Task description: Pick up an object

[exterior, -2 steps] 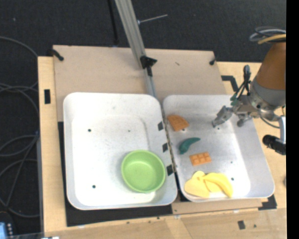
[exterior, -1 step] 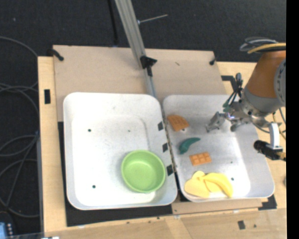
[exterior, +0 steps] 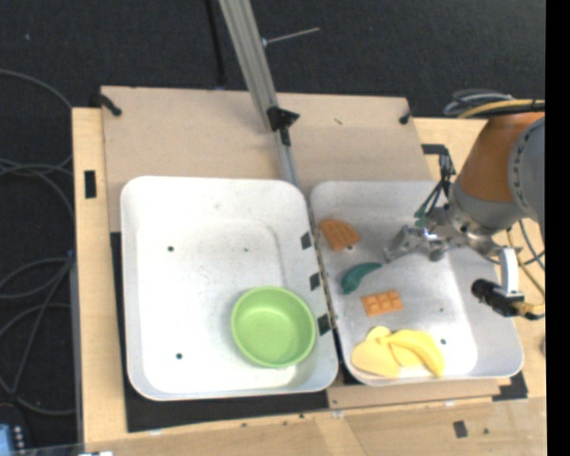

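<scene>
The right bin (exterior: 475, 350) holds an orange waffle-like piece (exterior: 338, 234) near its far left corner, a teal curved object (exterior: 359, 275) below that, a small orange grid block (exterior: 381, 303), and a yellow banana bunch (exterior: 399, 352) at the front. A green bowl (exterior: 273, 326) sits in the left bin (exterior: 171, 217) at its front right. My gripper (exterior: 406, 242) hangs over the right bin's middle, right of the waffle piece and above the grid block. Nothing shows between its fingers.
A metal pole (exterior: 252, 60) slants up from the bench between the bins. Cables (exterior: 508, 293) and a fitting hang off the arm's wrist at the right bin's right rim. The wooden bench edge (exterior: 90, 283) frames both bins.
</scene>
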